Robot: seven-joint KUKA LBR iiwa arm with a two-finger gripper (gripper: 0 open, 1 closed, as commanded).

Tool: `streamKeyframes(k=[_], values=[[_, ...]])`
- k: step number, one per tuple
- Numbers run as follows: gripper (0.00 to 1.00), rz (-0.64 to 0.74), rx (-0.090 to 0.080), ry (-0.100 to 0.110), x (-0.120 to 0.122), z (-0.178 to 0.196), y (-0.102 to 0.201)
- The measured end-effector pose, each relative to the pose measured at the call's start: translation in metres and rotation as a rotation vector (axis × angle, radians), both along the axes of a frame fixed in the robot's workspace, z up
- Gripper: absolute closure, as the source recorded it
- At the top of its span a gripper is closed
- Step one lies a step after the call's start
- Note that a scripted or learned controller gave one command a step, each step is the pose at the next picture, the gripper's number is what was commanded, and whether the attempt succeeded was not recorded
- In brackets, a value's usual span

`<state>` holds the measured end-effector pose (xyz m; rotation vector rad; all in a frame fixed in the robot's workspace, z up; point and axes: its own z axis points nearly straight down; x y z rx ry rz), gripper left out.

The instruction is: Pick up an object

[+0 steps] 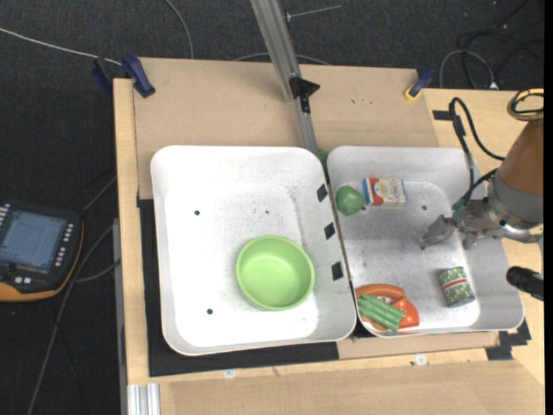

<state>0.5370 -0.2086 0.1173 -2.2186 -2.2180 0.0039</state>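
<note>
A: Start big. What's on the surface [259,102]?

B: Two white bins side by side. The left bin [186,188] holds a green bowl [275,271] near its front edge. The right bin [406,161] holds four smaller things, and the arm [523,180] reaches over its right rim.

A: Which step is this, would you say?

B: The approach, I judge. The gripper [439,232] hangs over the middle of the right bin with nothing visibly between its fingers. Whether they are spread or closed I cannot tell; they read as one grey blur.

A: So which object is the target?

B: Not settled. Nearest is the can [454,285], toward the bin's front right corner. The carton [384,191] and green ball [349,200] sit near the back left, just beside each other. The orange and green toy [387,309] lies at the front left corner.

A: How do they lie?

B: The carton lies flat, long axis running left to right along the bin's back edge, its end toward the ball. The can lies on its side, its axis tilted slightly off front-to-back. The toy's long axis slants from back left to front right.

A: What does the next move call for?

B: Probably centring over one object, turning the gripper across its long axis, then descending.
</note>
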Motion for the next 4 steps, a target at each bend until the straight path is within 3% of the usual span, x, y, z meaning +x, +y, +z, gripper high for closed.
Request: streamKeyframes(k=[1, 3, 4], values=[[1.0, 0.001, -0.002, -0.007, 0.002, 0.014, 0.0], [1.0, 0.001, -0.003, -0.009, 0.003, 0.098, 0.004], [1.0, 0.005, 0.0, -0.007, 0.015, 0.111, 0.056]])
